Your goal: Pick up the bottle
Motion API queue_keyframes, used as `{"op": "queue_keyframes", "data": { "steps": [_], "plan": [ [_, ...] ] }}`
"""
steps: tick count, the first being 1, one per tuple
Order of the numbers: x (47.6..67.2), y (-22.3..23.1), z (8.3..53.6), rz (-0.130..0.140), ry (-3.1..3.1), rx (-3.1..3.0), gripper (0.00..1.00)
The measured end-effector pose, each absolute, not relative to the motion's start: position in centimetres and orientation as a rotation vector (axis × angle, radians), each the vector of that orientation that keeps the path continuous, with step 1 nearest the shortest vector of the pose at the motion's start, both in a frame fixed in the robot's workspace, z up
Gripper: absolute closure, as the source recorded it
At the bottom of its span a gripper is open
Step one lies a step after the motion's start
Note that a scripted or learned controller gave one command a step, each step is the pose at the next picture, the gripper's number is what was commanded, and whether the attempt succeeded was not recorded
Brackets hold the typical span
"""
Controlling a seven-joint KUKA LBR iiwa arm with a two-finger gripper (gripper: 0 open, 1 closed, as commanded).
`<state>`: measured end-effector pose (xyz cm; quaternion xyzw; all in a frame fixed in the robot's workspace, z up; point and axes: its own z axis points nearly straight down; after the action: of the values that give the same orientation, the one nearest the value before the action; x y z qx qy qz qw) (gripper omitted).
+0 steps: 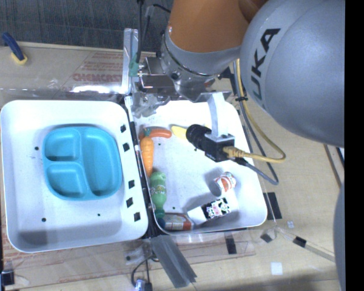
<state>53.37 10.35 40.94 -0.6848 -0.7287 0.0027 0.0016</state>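
We see the bottle by the right bin's left wall, carrot above it, carton and can nearby, blue tray in left bin, gripper at top corner, grip unclear.

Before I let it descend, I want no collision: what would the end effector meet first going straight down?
Probably the hot dog and carrot at the right bin's left wall, just below the end effector; depth is unclear.
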Motion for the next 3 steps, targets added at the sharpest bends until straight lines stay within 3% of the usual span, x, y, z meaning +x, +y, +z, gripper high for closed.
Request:
{"op": "queue_keyframes", "data": {
  "steps": [1, 2, 3],
  "plan": [
    [58.1, 14.9, 38.3, 0.011, -2.328, -2.106, 1.00],
    [54.9, 19.0, 44.0, 0.005, -2.267, -2.173, 1.00],
    [65.7, 16.0, 43.9, 0.003, -2.481, -1.925, 1.00]
  ]
}}
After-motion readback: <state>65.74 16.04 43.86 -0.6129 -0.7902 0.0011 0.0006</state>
